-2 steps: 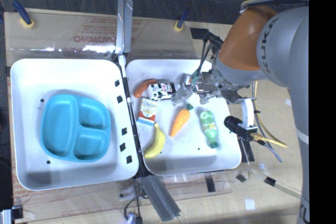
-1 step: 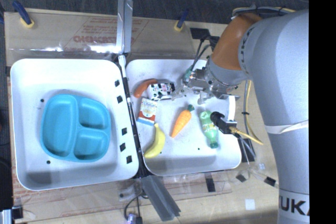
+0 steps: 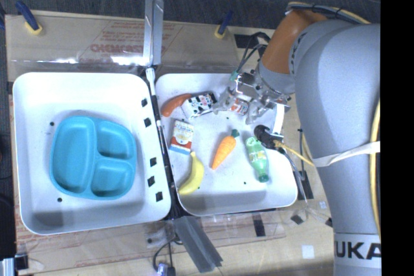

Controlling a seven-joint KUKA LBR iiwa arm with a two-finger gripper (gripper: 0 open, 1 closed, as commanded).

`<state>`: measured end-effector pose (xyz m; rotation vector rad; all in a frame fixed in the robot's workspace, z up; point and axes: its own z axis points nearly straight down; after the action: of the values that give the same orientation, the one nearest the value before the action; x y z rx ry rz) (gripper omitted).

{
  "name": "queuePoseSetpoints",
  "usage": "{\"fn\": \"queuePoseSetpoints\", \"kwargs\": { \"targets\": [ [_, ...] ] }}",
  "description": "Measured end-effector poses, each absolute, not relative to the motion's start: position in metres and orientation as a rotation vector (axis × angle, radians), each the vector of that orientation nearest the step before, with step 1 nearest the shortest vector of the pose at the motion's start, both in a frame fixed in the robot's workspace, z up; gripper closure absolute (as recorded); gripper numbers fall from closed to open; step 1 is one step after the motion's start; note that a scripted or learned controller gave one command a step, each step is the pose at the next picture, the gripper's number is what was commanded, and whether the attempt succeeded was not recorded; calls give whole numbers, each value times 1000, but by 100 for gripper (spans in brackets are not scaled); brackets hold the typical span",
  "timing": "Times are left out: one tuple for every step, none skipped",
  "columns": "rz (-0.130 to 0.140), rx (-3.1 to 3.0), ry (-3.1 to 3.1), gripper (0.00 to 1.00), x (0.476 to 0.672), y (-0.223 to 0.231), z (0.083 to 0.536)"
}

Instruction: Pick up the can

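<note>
My gripper (image 3: pixel 242 102) is low at the back of the right bin (image 3: pixel 282 194), reaching in from the right under the orange-banded wrist. A small red and white object (image 3: pixel 239 107), which looks like the can, peeks out directly beneath it and is mostly covered by the gripper. Whether the gripper touches this object cannot be told. Just to the gripper's left lies a short dark and white labelled item (image 3: pixel 202 102) on its side.
Also in the right bin are a brown sausage (image 3: pixel 174 103), a small carton (image 3: pixel 183 136), a banana (image 3: pixel 192 175), a carrot (image 3: pixel 224 149) and a green bottle (image 3: pixel 257 158). The left bin (image 3: pixel 29 203) holds a blue divided plate (image 3: pixel 94 156).
</note>
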<state>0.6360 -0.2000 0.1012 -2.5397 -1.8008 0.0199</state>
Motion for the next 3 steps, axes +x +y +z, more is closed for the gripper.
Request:
{"fn": "queuePoseSetpoints", "kwargs": {
  "targets": [
    [4, -2537, -1813, 100, 641, -196, 117],
    [-24, -2508, -1930, 100, 612, -139, 106],
    [0, -2454, -1958, 100, 637, -195, 93]
  ]
}}
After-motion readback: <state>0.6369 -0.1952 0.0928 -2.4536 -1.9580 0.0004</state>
